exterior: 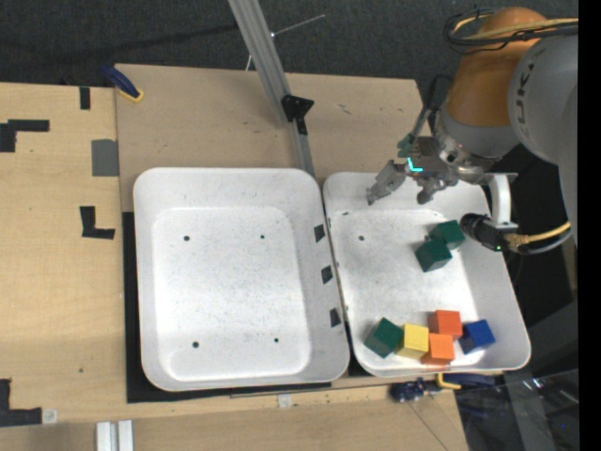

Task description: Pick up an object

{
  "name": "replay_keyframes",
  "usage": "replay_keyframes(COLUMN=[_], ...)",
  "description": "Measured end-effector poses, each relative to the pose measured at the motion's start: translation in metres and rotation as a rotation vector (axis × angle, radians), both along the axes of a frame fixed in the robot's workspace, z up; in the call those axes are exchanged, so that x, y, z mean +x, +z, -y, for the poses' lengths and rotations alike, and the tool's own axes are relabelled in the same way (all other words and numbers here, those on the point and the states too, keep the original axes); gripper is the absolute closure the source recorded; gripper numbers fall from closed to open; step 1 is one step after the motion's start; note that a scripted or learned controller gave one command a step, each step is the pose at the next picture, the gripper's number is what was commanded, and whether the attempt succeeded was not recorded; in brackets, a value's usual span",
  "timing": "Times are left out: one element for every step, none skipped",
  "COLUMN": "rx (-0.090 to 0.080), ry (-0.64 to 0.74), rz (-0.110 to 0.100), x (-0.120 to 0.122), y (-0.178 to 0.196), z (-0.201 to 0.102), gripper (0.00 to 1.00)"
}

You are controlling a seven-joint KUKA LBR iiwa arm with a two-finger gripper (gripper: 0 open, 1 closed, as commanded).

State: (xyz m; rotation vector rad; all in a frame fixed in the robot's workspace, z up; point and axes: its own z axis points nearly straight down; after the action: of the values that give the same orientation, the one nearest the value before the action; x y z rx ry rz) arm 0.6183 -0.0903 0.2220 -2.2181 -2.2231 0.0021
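Near the far rim of the right bin (507, 294), the gripper (406, 190) hangs spread wide, holding nothing. Just toward the bin's middle from it lie two dark green blocks (439, 245), touching. They look light, rigid and smooth-faced; pinching opposite flat sides seems best

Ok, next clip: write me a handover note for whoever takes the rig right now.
Gripper: open, nothing between its fingers, over the far edge of the right bin.
Blocks, all in the right bin: two dark green blocks touching each other mid-bin; a cluster at the near edge of green, yellow, two orange and blue.
Left bin: no blocks in it.
Done: nothing picked yet.
Left: descend on a block, probably the dark green pair as the nearest, close and lift.
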Motion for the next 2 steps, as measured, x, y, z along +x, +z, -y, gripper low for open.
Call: replay_keyframes(rx=[-0.001,-0.001], ry=[-0.002,-0.001], rz=[-0.005,-0.004], x=[-0.009,-0.011], y=[-0.052,-0.097], z=[0.006,0.009], gripper=[0.0,0.0])
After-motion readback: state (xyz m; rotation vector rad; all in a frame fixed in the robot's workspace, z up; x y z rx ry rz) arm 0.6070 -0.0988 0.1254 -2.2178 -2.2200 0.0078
